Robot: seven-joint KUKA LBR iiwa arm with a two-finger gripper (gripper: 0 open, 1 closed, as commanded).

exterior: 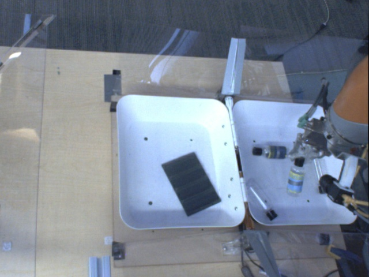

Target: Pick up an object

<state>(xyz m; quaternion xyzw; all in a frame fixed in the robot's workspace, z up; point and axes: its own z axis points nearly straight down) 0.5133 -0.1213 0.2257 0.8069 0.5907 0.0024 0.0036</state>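
A dark grey ribbed rectangular pad [191, 183] lies flat in the left bin [132, 120], towards its front. In the right bin [259, 115] a small dark blue bottle [271, 152] lies on its side with its black cap pointing left. A clear bottle with a blue label [296, 178] sits just to its lower right. A white pen with a black cap [262, 206] lies near the front left corner. My gripper [304, 147] hangs over the right bin, right beside the dark bottle's right end and just above the labelled bottle's top.
A metal post [233, 68] rises behind the wall where the two bins meet. The arm's grey and orange body [351, 108] covers the right bin's right side. Bare wooden bench [57, 154] spreads out to the left.
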